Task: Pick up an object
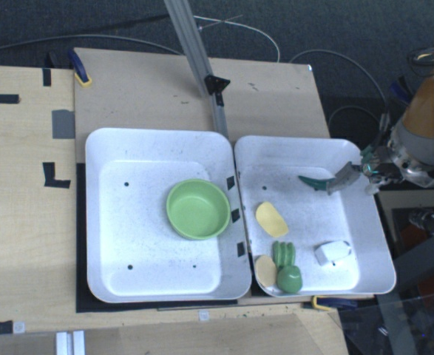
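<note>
A pale wooden desk (pixel 24 198) stands on dark carpet and carries two shallow white bins side by side. The left bin (pixel 113 154) holds one thing, a green bowl (pixel 197 209) sitting upright near its right wall. The right bin (pixel 290 154) holds five things. One dark teal piece (pixel 316 180) lies near the upper right corner. One yellow oval piece (pixel 271 219) lies left of centre. Along the near edge, one pale tan oval (pixel 265 269) lies just beside one ribbed green piece (pixel 284 254), and one rounded green piece (pixel 290 278) lies touching the ribbed one. One small white object (pixel 333 253) rests alone towards the lower right. The hand (pixel 346 176) reaches in over the right rim of the right bin, its tip touching or just beside the teal piece. Whether it is wide or narrow cannot be told, nor whether the piece is gripped.
</note>
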You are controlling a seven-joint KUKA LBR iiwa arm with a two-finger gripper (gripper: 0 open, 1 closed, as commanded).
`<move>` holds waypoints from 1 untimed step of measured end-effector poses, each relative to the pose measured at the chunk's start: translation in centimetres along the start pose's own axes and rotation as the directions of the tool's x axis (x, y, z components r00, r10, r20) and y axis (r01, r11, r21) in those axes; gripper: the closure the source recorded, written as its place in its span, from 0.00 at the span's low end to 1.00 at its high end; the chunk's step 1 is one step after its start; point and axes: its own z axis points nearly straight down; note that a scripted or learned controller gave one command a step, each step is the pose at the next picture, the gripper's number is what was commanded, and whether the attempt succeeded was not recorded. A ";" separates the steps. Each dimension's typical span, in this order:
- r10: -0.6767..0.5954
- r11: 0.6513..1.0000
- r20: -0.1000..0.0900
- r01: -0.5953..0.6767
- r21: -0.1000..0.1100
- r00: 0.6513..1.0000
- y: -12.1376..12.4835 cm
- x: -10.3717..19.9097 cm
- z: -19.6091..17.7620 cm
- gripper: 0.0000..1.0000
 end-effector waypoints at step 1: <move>0.000 1.000 0.000 0.000 0.000 1.000 0.0 0.0 0.0 0.00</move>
